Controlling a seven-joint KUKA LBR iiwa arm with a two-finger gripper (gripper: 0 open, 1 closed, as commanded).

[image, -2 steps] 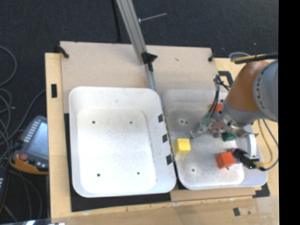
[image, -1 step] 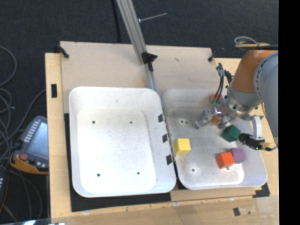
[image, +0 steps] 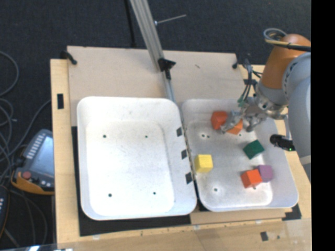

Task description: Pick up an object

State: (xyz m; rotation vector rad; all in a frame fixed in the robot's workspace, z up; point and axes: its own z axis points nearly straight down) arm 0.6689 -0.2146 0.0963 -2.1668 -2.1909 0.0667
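The gripper [image: 234, 125] sits low in the right bin [image: 230, 203], toward its twelve o'clock edge. Its fingers appear to straddle a small orange piece [image: 236, 127], though whether they pinch it or merely flank it I cannot tell. Just at nine o'clock from them, touching or nearly so, lies a red-orange block [image: 219, 120], probably crowding the approach. Farther out, a green block [image: 253, 149] lies at five o'clock, an orange cube [image: 250, 178] touches a purple block [image: 266, 172] near the bin's five o'clock corner, and a yellow cube [image: 203, 162] rests against the eight o'clock wall. The left bin [image: 84, 114] sits alongside on the tabletop [image: 115, 67], likely as a drop place.
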